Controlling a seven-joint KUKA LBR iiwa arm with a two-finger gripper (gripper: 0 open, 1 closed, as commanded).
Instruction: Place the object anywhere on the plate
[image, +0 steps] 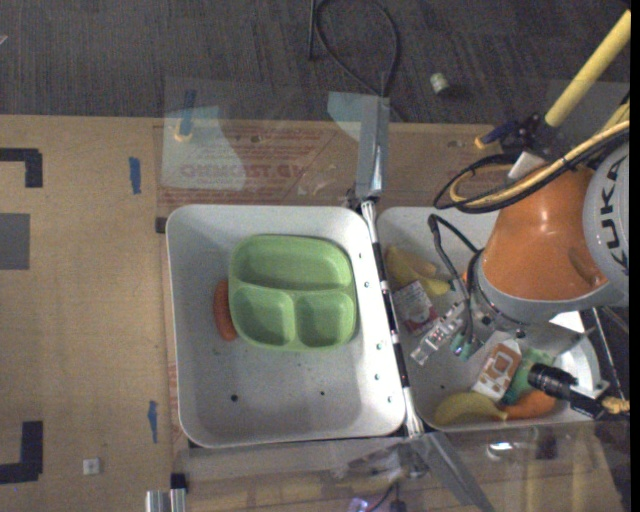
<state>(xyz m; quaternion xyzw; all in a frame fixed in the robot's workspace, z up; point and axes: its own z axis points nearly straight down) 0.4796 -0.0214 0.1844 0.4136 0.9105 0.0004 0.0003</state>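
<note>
Since the green plate (292, 290) sits toward the far edge of the left bin (190, 380), with an orange piece (224, 308) touching its left rim, a loose drop could, I judge, land on the bin floor or knock that piece. In the right bin (432, 385) a packet (412, 305), a clear bottle (440, 338) and a carton (497, 368) crowd just beside my wrist (540, 250), so I might pinch two things or none. Which object is mine I cannot say. Whether my pincer is apart or together I cannot tell.
</note>
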